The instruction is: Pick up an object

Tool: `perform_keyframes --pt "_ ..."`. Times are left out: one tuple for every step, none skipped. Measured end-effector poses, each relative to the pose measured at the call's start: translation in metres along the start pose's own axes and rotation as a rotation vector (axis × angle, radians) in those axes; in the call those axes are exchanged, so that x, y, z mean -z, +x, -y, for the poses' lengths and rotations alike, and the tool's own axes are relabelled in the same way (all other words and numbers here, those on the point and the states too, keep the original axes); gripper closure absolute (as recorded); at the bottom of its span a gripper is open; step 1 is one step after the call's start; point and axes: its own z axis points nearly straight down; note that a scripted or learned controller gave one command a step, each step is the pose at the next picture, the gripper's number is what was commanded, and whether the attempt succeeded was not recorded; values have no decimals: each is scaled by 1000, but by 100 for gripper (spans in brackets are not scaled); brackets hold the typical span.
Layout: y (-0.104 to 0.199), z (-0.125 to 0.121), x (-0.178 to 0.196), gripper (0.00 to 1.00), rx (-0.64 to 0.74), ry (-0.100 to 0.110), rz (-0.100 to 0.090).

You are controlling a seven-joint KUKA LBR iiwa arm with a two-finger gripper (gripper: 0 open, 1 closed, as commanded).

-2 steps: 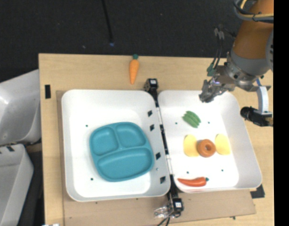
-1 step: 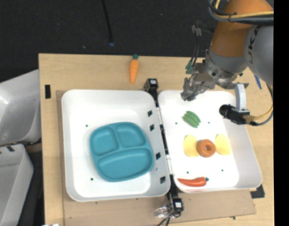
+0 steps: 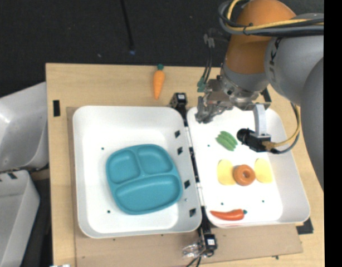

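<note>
Wooden bench carries two white bins, and we see the pincer low over the right bin, its spread unclear, presumably lining up on the green pepper lying just beside it, unheld.

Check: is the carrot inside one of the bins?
No. The carrot lies on the bare wooden bench, above the left bin's far rim.

Open floor beside green pepper
</note>
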Motion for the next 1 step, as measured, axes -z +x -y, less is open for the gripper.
perform_keyframes --pt "55 -2 -16 100 1 0 0"
